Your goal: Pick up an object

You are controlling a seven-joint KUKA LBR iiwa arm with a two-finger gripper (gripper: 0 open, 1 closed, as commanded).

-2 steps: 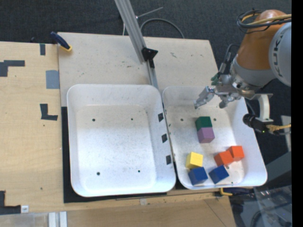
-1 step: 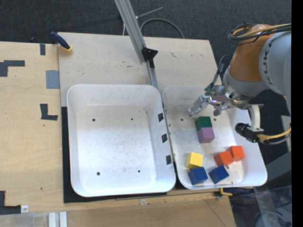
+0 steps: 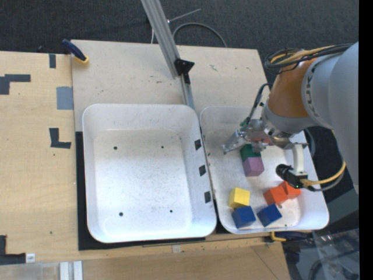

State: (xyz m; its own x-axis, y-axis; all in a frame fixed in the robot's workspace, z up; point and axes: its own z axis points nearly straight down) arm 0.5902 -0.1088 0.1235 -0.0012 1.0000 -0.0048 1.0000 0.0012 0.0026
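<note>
The gripper (image 3: 249,146) sits right of frame centre over the right bin (image 3: 217,156), directly above a green block (image 3: 250,152) touching a purple block (image 3: 253,166); finger state cannot be determined.

left bin (image 3: 140,226) open | right bin (image 3: 217,127) front crowded (blocks (image 3: 252,202) clustered) | rear clear
</note>
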